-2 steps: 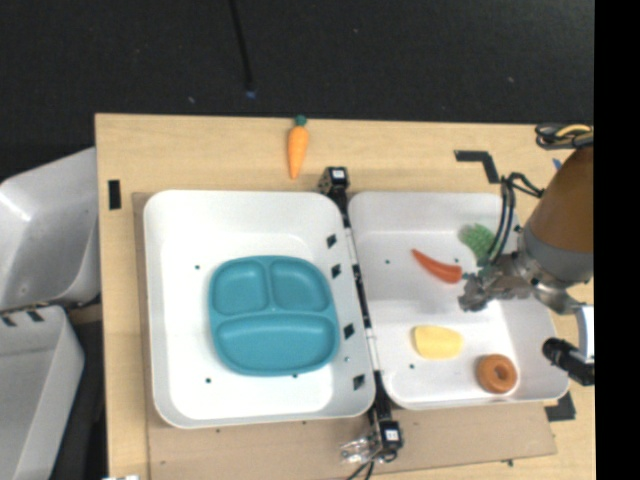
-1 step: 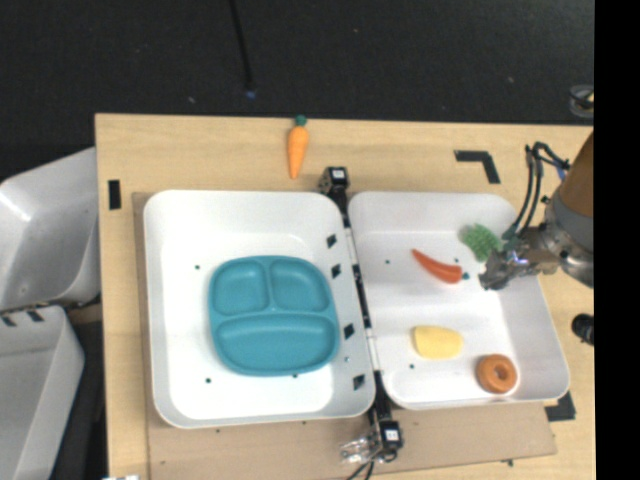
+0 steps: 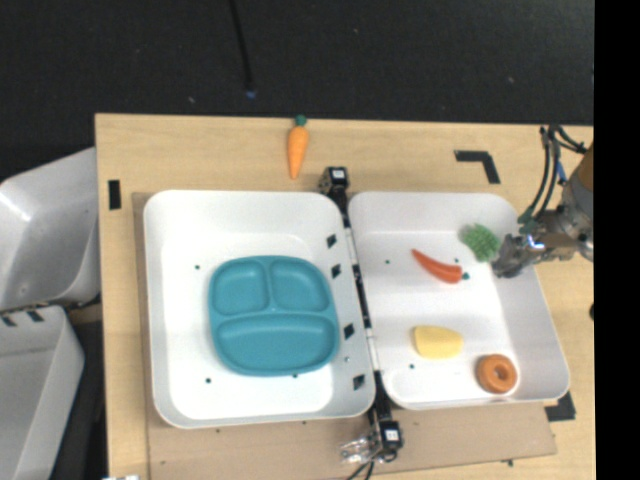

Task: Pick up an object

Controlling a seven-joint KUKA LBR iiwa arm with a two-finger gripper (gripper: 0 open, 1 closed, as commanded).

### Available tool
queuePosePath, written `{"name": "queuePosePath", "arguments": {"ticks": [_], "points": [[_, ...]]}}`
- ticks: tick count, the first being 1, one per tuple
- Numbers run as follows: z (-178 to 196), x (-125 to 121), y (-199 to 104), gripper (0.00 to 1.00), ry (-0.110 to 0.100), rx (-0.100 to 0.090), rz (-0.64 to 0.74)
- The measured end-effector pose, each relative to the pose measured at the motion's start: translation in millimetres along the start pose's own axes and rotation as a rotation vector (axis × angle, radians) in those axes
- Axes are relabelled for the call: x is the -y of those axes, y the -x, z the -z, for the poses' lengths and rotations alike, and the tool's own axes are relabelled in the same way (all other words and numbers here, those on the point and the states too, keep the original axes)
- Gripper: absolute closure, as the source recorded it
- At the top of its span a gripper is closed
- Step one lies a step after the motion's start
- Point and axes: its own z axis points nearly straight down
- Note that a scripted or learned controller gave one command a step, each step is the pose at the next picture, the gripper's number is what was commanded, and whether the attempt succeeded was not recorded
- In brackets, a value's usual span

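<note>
The camera view shows the wooden desk (image 3: 430, 138) with two white bins on it: the left bin (image 3: 170, 368) carries a teal divided plate (image 3: 272, 315), and the right bin (image 3: 530, 328) carries a yellow piece (image 3: 438, 342), a red chili pepper (image 3: 438, 265), a green leafy piece (image 3: 481, 239) and a brown doughnut (image 3: 497, 373). The end effector (image 3: 512, 256) stands at the far right side of the right bin, just beside the green leafy piece, and I cannot tell if it is spread or pressed together, nor whether it touches the piece. A small orange carrot (image 3: 297, 148) lies on the desk behind the bins, well apart from the end effector.
</note>
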Motion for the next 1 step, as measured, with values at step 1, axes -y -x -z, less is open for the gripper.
{"name": "queuePosePath", "arguments": {"ticks": [1], "points": [[-2.9, 7.3, -54.2, 1.0, -0.004, -0.003, 0.003]]}}
